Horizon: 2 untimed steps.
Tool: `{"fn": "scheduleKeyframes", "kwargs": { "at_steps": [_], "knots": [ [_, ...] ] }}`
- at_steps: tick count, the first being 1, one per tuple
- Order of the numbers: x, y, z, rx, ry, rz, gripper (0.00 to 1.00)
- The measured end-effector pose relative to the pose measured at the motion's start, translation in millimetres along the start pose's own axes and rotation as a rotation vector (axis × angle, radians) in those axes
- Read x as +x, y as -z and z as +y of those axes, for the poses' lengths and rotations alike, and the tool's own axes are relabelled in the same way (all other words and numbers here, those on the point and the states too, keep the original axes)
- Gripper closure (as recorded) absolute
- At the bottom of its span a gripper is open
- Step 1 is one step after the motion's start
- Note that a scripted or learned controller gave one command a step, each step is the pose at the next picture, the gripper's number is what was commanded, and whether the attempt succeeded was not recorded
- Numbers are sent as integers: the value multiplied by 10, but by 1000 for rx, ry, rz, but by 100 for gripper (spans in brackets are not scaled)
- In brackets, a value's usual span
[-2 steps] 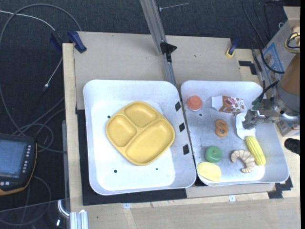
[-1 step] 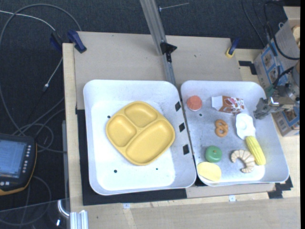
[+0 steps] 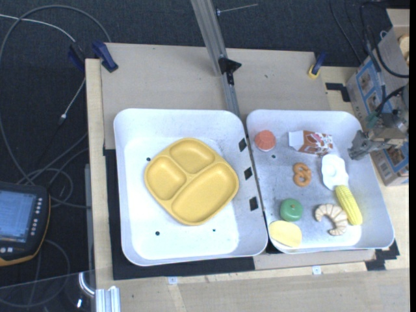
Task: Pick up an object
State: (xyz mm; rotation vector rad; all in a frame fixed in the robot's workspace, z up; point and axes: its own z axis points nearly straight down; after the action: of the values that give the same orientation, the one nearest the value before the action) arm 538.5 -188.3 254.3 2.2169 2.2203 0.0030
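While the yellow divided plate (image 3: 191, 181) fills the left bin (image 3: 130, 129) and plays no part, candidates lie in the right bin (image 3: 374, 236): red disc (image 3: 264, 140), green apple (image 3: 291, 209), pretzel (image 3: 301, 173), carton (image 3: 312, 142), croissant (image 3: 333, 218), corn cob (image 3: 348, 204). End effector (image 3: 364, 145) sits at the bin's right rim, near the carton, carrying nothing; finger spread: cannot tell. Judgement: the carton is nearest; descend centred, clear of the white piece (image 3: 333, 169) beside it, and avoid the rim.

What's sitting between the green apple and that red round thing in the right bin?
Seen from above, the pretzel lies roughly between the green apple and the red disc, a little to the right of the line.
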Motion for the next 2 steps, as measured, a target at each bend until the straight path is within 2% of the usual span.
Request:
{"fn": "scheduleKeyframes", "kwargs": {
  "at_steps": [2],
  "knots": [
    [1027, -193, 96, 7, 4, 5, 100]
  ]
}}
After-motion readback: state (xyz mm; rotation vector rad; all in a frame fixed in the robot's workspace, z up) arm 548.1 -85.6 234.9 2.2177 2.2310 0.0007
